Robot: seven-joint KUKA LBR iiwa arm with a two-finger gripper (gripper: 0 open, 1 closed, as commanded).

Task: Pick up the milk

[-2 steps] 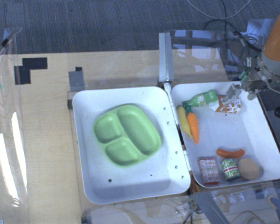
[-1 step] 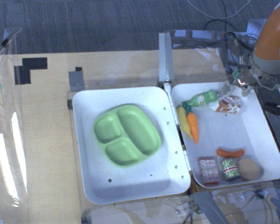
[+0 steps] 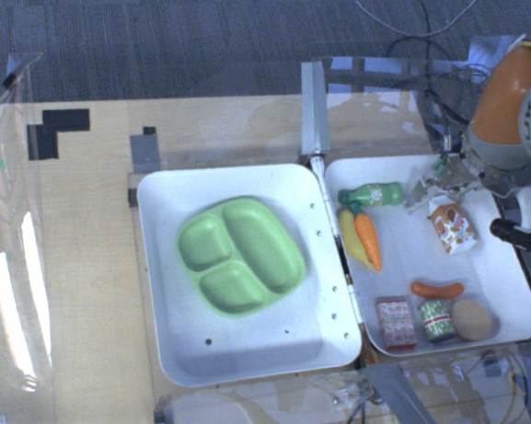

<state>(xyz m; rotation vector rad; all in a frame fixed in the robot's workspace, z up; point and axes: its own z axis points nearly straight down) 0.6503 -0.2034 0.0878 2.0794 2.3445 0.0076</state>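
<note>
The milk (image 3: 452,228) is a small white carton with brown and orange print. It lies tilted on the floor of the right bin (image 3: 511,328), near the bin's right side. My gripper (image 3: 441,184) hangs at the bin's far right corner, just behind the carton and apart from it. Nothing shows in the gripper. The grey arm with its orange band (image 3: 506,107) reaches in from the right edge above it.
A green bottle (image 3: 372,194), a banana (image 3: 348,236) and a carrot (image 3: 368,240) lie along the right bin's left wall. A sausage (image 3: 437,288), a red packet (image 3: 395,322), a can (image 3: 434,320) and a brown potato (image 3: 473,319) sit at its front. The left bin (image 3: 176,353) holds a green divided plate (image 3: 242,255).
</note>
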